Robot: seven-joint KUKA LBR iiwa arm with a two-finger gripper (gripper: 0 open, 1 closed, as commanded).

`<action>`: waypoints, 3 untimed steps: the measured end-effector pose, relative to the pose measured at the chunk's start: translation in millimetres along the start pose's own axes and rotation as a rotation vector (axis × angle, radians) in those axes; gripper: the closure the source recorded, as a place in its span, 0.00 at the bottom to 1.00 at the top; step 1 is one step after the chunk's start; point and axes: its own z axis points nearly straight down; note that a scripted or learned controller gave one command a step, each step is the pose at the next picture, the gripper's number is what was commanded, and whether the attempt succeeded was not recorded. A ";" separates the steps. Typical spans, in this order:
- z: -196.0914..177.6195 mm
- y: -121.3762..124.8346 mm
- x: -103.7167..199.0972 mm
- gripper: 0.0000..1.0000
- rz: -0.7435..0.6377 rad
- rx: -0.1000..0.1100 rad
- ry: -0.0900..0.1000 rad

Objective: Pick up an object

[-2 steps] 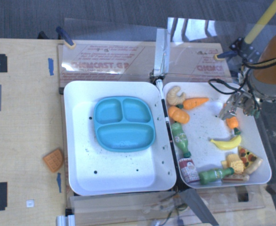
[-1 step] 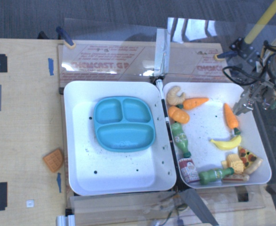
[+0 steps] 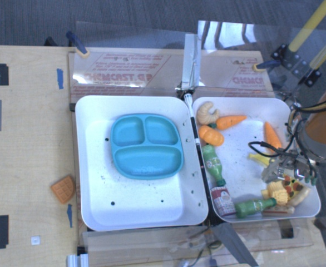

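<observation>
Hovering low, my gripper (image 3: 282, 174) sits near the right bin's (image 3: 238, 149) right edge; finger state I cannot tell. Nearest target is the corn cob (image 3: 278, 192), just toward the bin's near-right corner, its long axis unclear among clutter.

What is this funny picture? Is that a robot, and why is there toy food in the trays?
Yes! It is a robot arm, grey with an orange band, reaching in from the right. The camera hangs above the bench and looks down. There are two white bins. The left bin holds a blue plate with three sections. The right bin holds toy food: a croissant, two carrots, an orange pepper, two green bottles and corn. The robot's gripper hangs low over the corn pile, trying to pick something up. I cannot tell if it has caught anything. A waffle toy lies outside on the bench.
</observation>
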 end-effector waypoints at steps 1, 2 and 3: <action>-4.2 0.7 -2.9 0.00 0.000 0.000 -0.010; 17.0 -1.7 -21.6 0.00 0.075 -0.002 -0.016; 4.4 -1.3 -25.9 1.00 0.074 -0.002 -0.032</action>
